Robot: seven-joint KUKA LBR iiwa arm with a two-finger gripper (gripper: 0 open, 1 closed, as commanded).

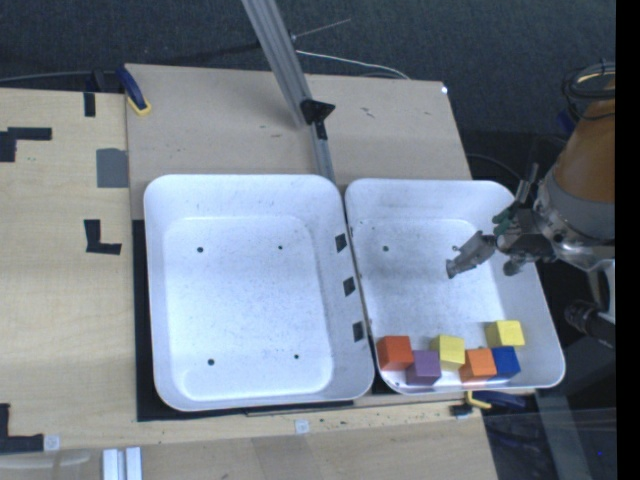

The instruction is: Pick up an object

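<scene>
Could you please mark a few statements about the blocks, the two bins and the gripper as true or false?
1. All the small coloured blocks lie in the right-hand shallow white bin. True.
2. The blocks are spread along the bin's far edge. False: they cluster along its near edge.
3. The small purple block sits between the small orange block at the row's left end and a small yellow block. True.
4. The two-finger gripper holds a yellow block. False: nothing shows between its fingers, and it hangs over bare bin floor.
5. The small blue block lies in the left-hand shallow white bin. False: it is in the right-hand bin, beside another orange block.
</scene>
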